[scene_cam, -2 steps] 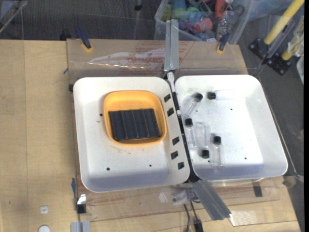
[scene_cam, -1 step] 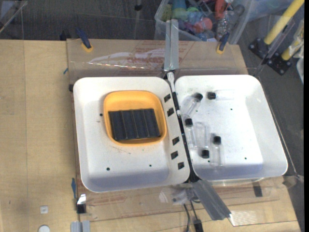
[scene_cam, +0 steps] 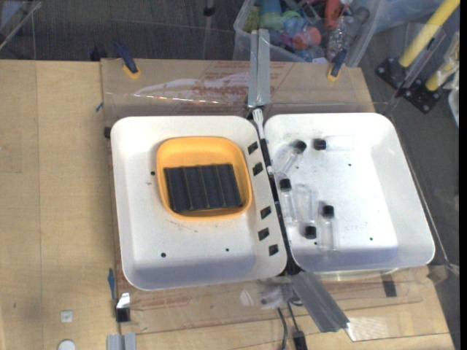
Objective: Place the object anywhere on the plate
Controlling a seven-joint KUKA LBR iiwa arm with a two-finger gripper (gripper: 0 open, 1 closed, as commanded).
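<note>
Black ribbed slab [scene_cam: 203, 187] lay flat on the orange plate [scene_cam: 169, 154], inside its raised rim, in the left bin [scene_cam: 139, 254]; placement looked done. Right bin [scene_cam: 379, 232] held clear vials with black caps [scene_cam: 319, 145], scattered. Hand's state: cannot tell. Both bins sat on the wooden counter [scene_cam: 51, 195].

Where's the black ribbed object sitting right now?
The black ribbed object lies flat on the orange plate in the left bin, left of the divider between the two bins.
</note>
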